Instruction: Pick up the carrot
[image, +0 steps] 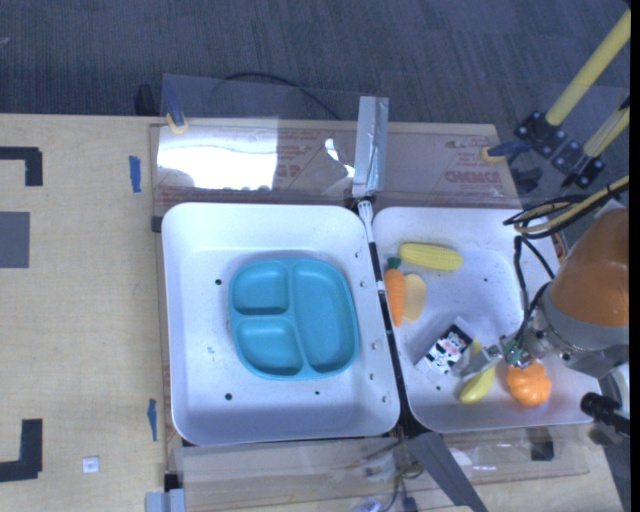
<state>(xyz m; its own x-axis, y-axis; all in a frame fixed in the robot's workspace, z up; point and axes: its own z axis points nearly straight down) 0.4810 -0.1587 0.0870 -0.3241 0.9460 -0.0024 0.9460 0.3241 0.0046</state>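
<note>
Camera view shows the carrot, a smooth tapered orange piece with a green top, lying against the right bin's left wall beside a pale yellow slab. A ridged corn cob lies near the bin's far edge. The gripper sits near the front right corner over a round orange fruit; whether its jaws are parted cannot be told. The left bin holds a glossy blue divided plate.

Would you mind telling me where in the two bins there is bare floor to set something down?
Left bin: a bare white margin rings the blue divided plate, widest along its left wall. Right bin: free floor lies in the middle and near the back right corner, right of the corn. It is crowded along the divider, by the carrot, and at the front around the black-and-white toy, banana and orange.
</note>
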